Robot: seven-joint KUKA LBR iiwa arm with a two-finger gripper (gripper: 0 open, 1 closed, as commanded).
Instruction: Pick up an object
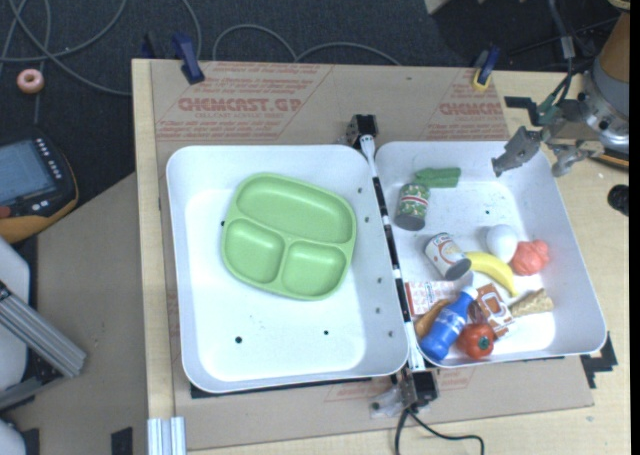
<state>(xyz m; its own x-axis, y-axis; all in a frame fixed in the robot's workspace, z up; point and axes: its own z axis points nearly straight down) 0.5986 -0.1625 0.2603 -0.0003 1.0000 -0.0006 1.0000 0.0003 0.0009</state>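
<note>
The claw point(520, 151) hangs over the right bin's point(570, 243) far right corner, fingers spread and holding nothing. A banana point(492, 269) lies below it among cans and toys.

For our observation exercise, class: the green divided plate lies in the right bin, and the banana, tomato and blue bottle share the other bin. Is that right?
Not quite. The camera view shows the green divided plate in the left bin, not the right. The banana, tomato and blue bottle do share the other bin.
</note>
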